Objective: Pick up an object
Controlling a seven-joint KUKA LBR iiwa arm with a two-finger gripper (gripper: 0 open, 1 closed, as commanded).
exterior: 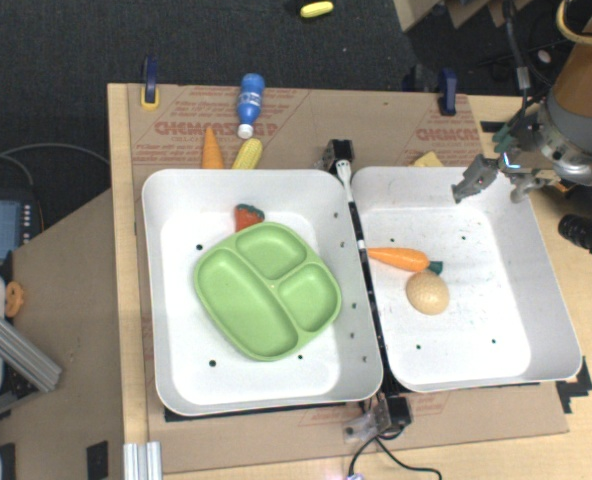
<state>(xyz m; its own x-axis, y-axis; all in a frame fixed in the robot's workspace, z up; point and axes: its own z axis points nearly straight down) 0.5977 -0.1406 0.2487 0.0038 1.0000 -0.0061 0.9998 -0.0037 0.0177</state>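
Right bin [516, 348]: a carrot [398, 259] and a beige egg-like ball [428, 294] are contained, just beside each other, near its left wall. Left bin [166, 268]: a green divided plate [267, 289] and a red item [248, 216] are held. Gripper [496, 180]: fingers spread, nothing pinched, positioned over the right bin's far edge.

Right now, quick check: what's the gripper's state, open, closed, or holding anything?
Gripper: open, holding nothing, above the far right corner of the right bin.
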